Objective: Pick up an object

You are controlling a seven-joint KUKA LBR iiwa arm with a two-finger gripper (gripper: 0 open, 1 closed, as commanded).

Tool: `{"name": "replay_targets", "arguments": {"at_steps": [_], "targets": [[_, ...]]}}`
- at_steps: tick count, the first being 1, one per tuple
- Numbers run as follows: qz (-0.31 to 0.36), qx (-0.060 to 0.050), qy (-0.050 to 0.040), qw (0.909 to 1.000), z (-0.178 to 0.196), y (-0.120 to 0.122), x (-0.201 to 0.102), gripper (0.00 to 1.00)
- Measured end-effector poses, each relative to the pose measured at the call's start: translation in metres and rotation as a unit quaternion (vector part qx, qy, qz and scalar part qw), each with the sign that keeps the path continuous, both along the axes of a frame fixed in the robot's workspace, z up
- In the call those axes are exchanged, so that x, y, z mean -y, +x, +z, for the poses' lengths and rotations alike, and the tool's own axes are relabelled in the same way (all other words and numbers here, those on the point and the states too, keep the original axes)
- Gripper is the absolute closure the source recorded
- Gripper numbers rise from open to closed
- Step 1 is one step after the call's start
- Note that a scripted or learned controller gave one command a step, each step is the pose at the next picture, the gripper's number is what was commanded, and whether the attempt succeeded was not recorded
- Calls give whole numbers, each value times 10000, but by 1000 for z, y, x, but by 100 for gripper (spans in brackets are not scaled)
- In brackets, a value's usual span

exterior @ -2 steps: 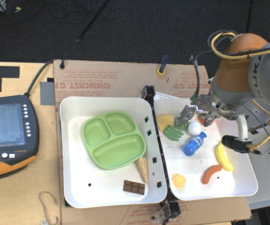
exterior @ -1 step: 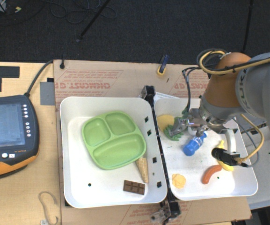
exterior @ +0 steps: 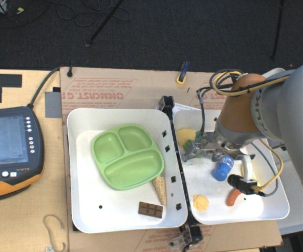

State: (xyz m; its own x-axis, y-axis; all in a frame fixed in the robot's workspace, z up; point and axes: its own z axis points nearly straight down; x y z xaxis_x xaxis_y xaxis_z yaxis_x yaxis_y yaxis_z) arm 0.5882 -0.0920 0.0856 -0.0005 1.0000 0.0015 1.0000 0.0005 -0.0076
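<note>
Claw [exterior: 193,150] sits low in the right bin [exterior: 277,209] beside a yellow object [exterior: 185,136], apparently a lemon, just up-left of it; a blue cylinder [exterior: 222,168] lies down-right, and I cannot tell its finger state.

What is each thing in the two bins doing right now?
Green plate: flat in left bin, right way up.
Cone: lying beside plate.
Chocolate: lying flat.
Blue cup: tipped, right bin.
Carrot: lying down.
Yellow lump: resting on bin floor.
Gripper: low in right bin.
</note>
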Motion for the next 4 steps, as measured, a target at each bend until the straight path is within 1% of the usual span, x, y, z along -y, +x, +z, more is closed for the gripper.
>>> {"name": "replay_targets", "arguments": {"at_steps": [1, 2, 4], "targets": [[-32, 4, 1, 10000, 13, 0, 2, 100], [-19, 42, -6, 10000, 61, -6, -3, 100], [1, 37, -6, 10000, 144, -9, -5, 100]]}}
